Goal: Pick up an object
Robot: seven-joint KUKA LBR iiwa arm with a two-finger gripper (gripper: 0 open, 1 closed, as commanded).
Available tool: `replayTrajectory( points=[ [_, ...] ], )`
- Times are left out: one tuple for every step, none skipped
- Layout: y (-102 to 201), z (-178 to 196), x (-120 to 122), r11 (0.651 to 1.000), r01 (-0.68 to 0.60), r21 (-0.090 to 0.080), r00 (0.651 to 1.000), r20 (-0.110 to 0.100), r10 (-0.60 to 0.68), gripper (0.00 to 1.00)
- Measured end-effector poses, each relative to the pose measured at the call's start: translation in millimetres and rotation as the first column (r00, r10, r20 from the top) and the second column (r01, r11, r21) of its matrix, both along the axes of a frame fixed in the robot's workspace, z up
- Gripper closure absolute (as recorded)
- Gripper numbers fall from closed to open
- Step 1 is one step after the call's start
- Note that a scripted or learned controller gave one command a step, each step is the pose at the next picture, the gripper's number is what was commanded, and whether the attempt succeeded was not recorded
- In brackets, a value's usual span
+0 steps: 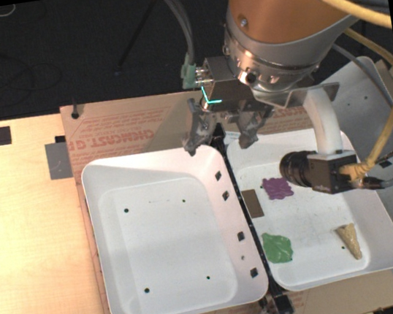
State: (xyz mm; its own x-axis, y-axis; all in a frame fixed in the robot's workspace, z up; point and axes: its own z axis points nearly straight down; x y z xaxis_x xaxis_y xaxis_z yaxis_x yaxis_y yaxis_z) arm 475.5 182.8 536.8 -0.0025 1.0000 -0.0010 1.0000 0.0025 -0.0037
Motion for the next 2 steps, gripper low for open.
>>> replayTrajectory(
  points=[
    [63.1, -0.3, 83.9, 1.000, 0.000, 0.000, 1.000, 0.004, 0.000, 0.00],
    [59.3, 9.4, 81.4, 1.000, 0.004, -0.003, 1.000, -0.004, -0.004, 1.00]
  ],
)
